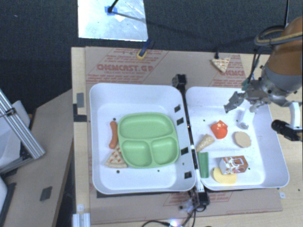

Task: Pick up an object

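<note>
Arm is in from the right, hand (241,109) over the upper part of the right bin (279,164). Two fingers look spread, one near (233,102) and one lower, tip close to the bin floor. Nothing between them, so no grasp yet.

Candidates in the right bin: red piece (219,129) just below-left of the hand, round tan cookie (242,139) just below it, cone-shaped wedge (205,142), green stick (203,164), small carton (234,164), yellow piece (223,176) touching the carton. Left bin (102,126) holds a green divided tray (147,140), a sausage (113,133) and a pizza slice (115,159).

My read: approach step, target not committed. Nearest are the red piece and the cookie. Next move needs the hand centred over one, then down and closed. The cookie is flat and may slip.
</note>
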You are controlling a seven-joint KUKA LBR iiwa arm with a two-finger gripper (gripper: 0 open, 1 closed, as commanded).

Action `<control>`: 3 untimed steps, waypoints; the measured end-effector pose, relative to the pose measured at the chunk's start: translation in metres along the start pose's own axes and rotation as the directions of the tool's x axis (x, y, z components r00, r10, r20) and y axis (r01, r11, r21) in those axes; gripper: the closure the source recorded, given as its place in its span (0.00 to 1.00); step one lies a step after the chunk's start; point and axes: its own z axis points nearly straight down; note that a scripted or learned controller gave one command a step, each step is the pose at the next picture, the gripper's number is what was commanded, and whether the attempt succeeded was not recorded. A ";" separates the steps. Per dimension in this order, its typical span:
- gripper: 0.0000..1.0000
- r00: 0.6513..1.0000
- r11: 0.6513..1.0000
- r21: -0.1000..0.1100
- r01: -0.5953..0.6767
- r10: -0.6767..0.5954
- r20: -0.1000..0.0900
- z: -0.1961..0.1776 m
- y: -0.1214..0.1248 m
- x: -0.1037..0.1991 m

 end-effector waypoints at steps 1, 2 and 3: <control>0.00 1.000 1.000 -0.012 0.002 -0.002 0.002 -0.007 0.002 0.000; 0.00 1.000 1.000 -0.009 0.000 0.000 0.001 0.050 0.005 -0.009; 0.00 1.000 1.000 -0.009 0.000 0.000 0.001 0.103 0.006 -0.019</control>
